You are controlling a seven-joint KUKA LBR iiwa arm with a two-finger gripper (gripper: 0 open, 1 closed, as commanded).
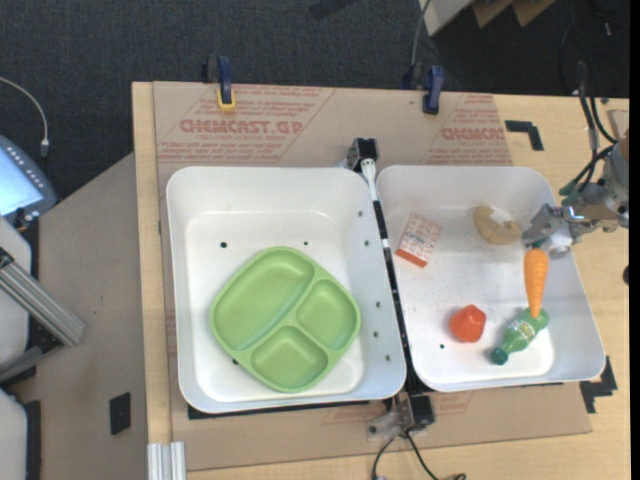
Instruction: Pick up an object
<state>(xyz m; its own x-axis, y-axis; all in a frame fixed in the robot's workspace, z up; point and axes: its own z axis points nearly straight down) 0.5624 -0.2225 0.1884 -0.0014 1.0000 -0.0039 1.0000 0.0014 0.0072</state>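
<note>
Bright, even overhead light washes the two white bins (190, 268) almost to glare, shadows under everything lie soft and short, and the hand (560, 230) looks slightly blurred beside them.

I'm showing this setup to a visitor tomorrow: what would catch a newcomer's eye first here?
Probably the green divided plate, lying alone in the left bin. Next, the bright items in the right bin: an orange carrot by the right wall, a green bottle below it, and a red-orange toy. The gripper sits at that bin's right rim.
</note>
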